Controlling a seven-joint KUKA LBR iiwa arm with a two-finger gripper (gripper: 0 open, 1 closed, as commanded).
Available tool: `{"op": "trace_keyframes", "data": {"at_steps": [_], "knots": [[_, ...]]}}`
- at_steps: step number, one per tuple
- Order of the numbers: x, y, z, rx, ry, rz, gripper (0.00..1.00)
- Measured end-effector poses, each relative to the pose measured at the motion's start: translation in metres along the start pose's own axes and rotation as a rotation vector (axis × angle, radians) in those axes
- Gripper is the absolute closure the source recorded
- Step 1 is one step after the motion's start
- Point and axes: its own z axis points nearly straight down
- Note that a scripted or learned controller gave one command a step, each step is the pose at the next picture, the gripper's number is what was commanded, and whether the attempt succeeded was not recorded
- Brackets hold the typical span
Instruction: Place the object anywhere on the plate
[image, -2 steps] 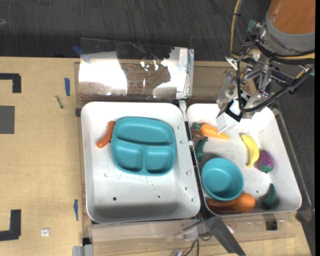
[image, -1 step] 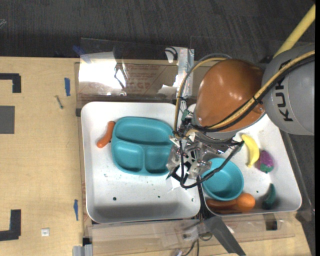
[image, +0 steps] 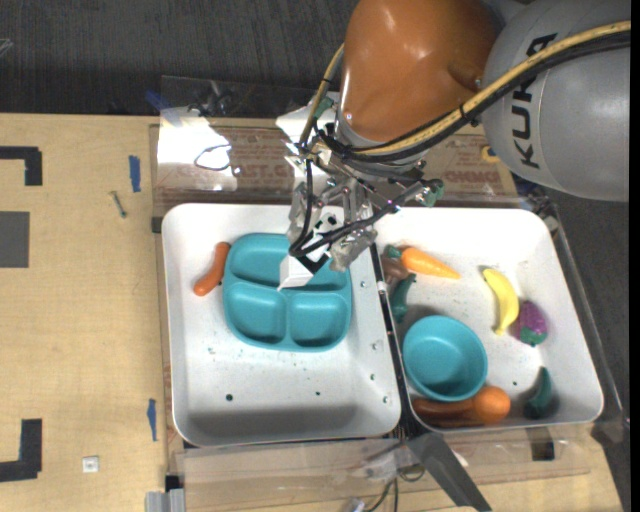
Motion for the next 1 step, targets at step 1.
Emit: {"op": "trace_keyframes", "data": {"at_steps": [1], "knots": [[0.0011, -0.0004, 0.0023, -0.002, 0.004, 0.001, 0.00]]}}
